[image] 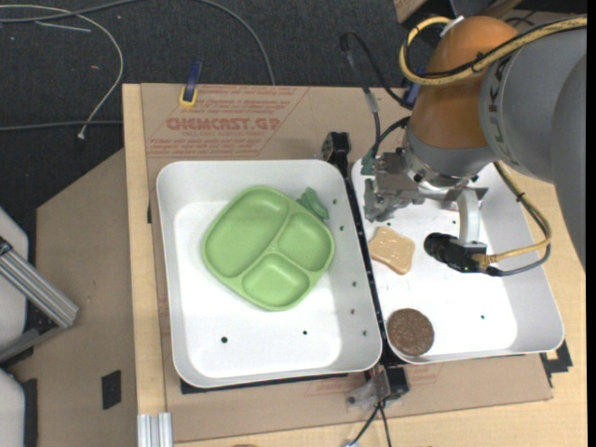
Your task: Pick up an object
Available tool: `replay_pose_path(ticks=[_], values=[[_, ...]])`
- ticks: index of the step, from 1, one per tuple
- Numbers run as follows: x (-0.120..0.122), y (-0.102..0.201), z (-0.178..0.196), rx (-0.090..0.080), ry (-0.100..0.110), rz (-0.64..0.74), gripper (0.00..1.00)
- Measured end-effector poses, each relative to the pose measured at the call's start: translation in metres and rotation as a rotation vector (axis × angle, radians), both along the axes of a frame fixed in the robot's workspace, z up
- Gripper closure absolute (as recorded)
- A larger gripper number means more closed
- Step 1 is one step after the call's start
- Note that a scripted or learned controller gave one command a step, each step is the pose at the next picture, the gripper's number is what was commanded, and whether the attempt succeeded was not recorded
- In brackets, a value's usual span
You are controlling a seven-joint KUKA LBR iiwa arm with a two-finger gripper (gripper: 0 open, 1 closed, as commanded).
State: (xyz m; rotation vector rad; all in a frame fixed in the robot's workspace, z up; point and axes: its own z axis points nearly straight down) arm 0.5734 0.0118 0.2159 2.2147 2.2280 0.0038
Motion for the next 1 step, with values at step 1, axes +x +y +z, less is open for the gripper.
replay_pose_path(ticks=[1], values=[[0.0138,0.0572,0.0053,0.001,0.0,0.001,1.0]])
